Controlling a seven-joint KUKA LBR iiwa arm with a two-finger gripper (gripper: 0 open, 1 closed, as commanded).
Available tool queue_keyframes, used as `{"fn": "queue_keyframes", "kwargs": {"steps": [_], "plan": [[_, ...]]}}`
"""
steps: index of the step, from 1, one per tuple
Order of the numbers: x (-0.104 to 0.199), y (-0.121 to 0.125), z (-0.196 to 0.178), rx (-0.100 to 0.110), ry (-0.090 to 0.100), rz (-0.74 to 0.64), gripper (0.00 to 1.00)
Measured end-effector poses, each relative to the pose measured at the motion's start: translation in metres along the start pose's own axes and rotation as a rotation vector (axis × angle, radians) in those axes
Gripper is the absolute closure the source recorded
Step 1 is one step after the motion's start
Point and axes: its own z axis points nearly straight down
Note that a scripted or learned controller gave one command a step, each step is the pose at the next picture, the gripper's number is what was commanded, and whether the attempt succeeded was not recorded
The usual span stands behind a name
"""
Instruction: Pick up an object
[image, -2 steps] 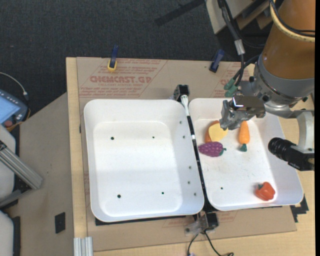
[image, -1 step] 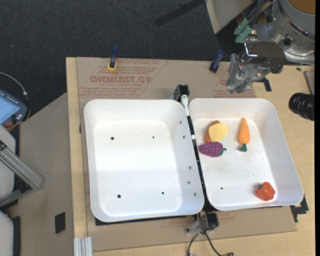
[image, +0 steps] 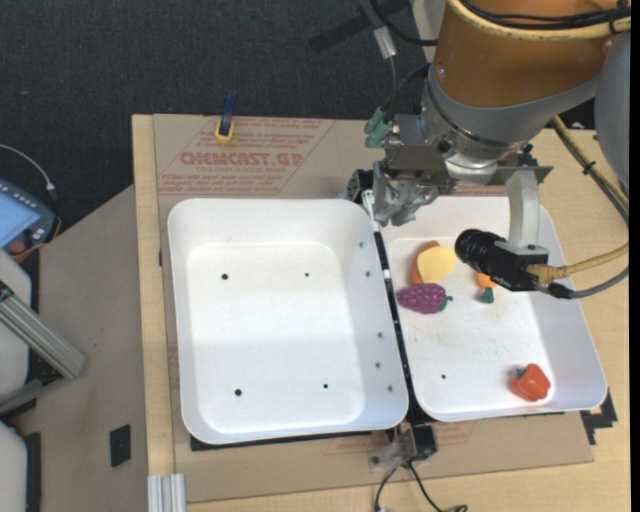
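Red pepper (image: 531, 382) at the right bin's (image: 575, 345) near corner, grapes (image: 422, 298) and yellow fruit (image: 436, 264) mid-bin — all lie nearer the camera than the gripper (image: 397, 203), poised at the far rim, finger state indiscernible.

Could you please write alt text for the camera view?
A grey arm's gripper hovers at the back left corner of the right white bin, which holds a yellow toy, purple grape bunch and red pepper.
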Motion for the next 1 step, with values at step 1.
{"fn": "queue_keyframes", "kwargs": {"steps": [1], "plan": [[0.0154,-0.0019,-0.0703,-0.017,0.004,0.001,1.0]]}}
